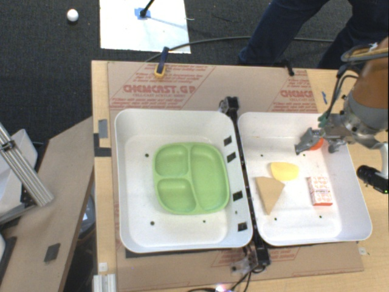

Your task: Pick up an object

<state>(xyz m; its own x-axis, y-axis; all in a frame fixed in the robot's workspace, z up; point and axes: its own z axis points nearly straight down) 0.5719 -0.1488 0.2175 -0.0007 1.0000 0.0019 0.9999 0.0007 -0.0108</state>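
The gripper [308,142] hovers over the right bin [349,224] (grip state unclear) above a smooth yellow oval [284,171], tan wedge [269,192] and small printed box [320,191] beside it.

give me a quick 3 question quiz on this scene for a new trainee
1. True or false: the green three-compartment plastic tray lies in the left white bin.
2. Which thing in the right white bin lies nearest that view's right edge? A) pale yellow rounded piece B) tan wedge-shaped piece C) small red and white carton
3. Fill in: the gripper hangs over the ____ bin.

Key: 1 true. 2 C. 3 right.
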